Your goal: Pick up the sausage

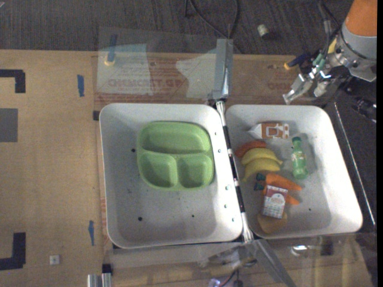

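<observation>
The sausage (250,146), a reddish-orange curved piece, lies in the right bin (335,160) near its left wall, tucked against the top of a yellow banana (261,158). My gripper (306,89) hovers above the bench just beyond the right bin's far rim, up and to the right of the sausage. Its fingers stand apart, open, with nothing between them. The orange band of the arm shows at the top right corner.
The right bin also holds a small milk carton (273,130), a green bottle (298,158), carrots (281,182), a red-and-white box (275,201) and a brown round piece (272,223). A green divided plate (176,155) sits in the left bin (119,178).
</observation>
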Robot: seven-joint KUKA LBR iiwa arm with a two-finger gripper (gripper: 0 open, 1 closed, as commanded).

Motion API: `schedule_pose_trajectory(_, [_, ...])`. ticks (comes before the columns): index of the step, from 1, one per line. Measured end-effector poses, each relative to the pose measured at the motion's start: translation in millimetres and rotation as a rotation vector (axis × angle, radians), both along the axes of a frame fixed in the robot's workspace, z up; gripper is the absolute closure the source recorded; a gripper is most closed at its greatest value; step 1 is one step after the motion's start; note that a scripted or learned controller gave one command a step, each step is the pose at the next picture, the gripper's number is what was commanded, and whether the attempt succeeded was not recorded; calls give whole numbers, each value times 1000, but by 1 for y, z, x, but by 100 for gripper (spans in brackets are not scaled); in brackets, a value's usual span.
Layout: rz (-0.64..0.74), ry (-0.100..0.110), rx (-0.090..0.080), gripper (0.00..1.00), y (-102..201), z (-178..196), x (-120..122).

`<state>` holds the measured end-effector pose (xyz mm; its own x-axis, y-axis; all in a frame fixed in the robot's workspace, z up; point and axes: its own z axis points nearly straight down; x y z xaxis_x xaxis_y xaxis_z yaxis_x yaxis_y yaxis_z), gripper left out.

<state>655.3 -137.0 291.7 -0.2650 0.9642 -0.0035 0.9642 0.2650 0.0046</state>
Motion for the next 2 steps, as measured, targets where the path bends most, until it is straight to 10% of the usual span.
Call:
schedule_pose_trajectory(1, [32, 3, 2, 0, 17, -123, -27])
schedule_pose_trajectory(2, [-63, 1, 2, 0, 14, -132, 4])
